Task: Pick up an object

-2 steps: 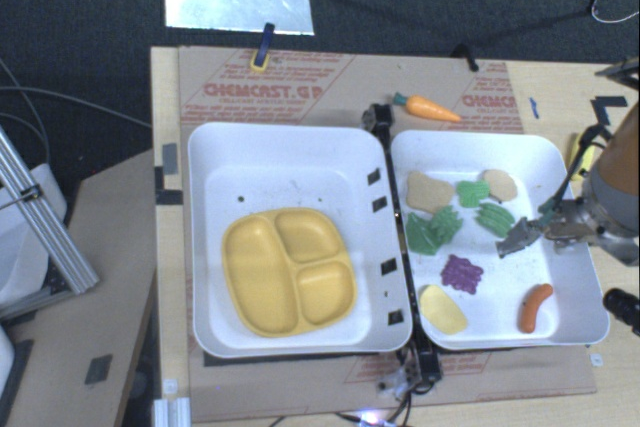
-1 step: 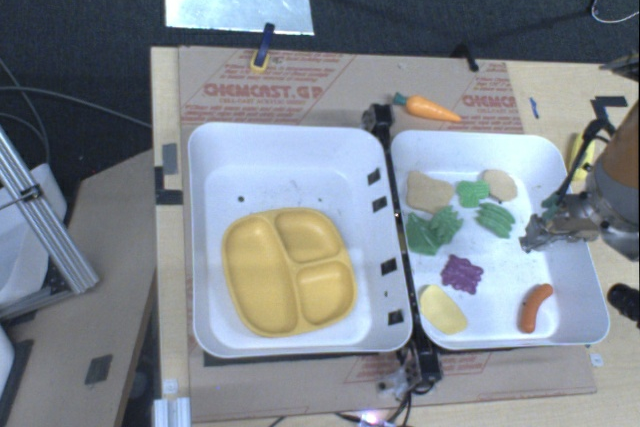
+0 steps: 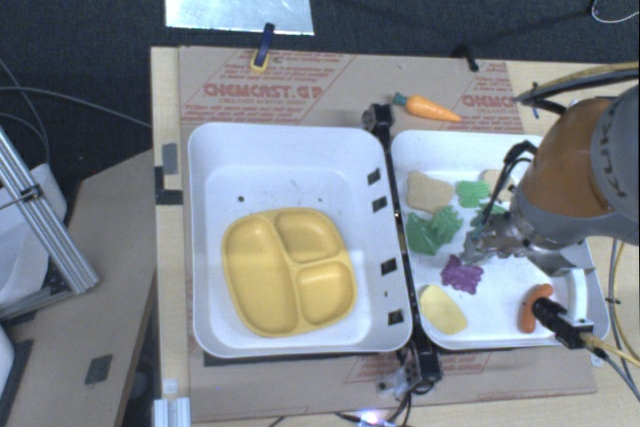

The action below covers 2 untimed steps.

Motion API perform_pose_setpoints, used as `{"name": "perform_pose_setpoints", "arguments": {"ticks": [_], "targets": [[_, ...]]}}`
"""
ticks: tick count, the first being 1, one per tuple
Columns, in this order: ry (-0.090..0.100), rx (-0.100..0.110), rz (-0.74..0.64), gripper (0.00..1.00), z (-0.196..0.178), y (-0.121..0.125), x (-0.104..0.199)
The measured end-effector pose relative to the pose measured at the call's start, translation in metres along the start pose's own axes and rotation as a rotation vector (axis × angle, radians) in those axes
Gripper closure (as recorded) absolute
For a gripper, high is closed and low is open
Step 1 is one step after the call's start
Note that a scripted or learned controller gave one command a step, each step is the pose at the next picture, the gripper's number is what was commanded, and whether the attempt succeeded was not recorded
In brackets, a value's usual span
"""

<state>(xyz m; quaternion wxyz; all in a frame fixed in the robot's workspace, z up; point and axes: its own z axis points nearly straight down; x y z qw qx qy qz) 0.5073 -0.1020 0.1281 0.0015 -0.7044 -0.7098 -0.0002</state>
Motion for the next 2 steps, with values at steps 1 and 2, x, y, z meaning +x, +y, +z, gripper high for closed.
{"name": "perform_pose_setpoints", "arguments": {"ticks": [1, 2], "targets": [[-0.002, -0.002, 0.005, 0.00, -0.003, -0.001, -0.003], [-0.001, -0.002, 0.009, 0.00, 0.045, -0.021, -0.021]]}}
